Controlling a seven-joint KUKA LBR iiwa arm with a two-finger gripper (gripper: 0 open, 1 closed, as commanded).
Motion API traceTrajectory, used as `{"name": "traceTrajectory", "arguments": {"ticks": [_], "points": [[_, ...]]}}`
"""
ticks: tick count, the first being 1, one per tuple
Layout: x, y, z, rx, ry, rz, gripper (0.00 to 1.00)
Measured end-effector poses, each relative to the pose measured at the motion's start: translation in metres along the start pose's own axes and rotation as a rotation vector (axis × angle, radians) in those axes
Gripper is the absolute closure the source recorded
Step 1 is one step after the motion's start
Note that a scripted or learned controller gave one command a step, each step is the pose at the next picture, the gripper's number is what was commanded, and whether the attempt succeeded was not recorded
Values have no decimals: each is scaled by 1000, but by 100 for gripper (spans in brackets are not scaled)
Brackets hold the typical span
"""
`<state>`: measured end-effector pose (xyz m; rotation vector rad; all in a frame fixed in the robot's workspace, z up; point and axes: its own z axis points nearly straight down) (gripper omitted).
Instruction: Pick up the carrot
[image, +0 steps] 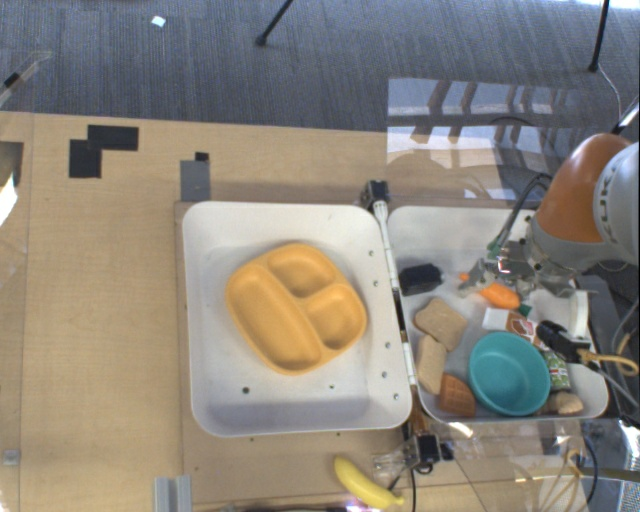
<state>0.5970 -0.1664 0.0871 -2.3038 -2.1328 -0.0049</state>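
Observation:
The carrot (499, 295), a short orange piece, is in the right bin (440, 228), near the middle of its right half. My gripper (508, 270) hangs directly over it, right at the carrot's upper edge. I cannot make out whether the two touch. The grey arm with its orange band (580, 195) reaches in from the right, above the bin's far right corner.
A teal bowl (510, 373), bread slices (440, 320), a brown cookie (457, 395), a black object (420, 275) and a white card (497, 320) crowd the right bin. The left bin (220, 400) holds a yellow divided plate (295, 305). A banana (365, 483) lies on the bench in front.

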Motion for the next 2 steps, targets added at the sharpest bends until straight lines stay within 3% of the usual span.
{"name": "traceTrajectory", "arguments": {"ticks": [1,2], "points": [[1,3,-13,-8,2,-1,100],[104,-21,-103,-12,3,1,100]]}}
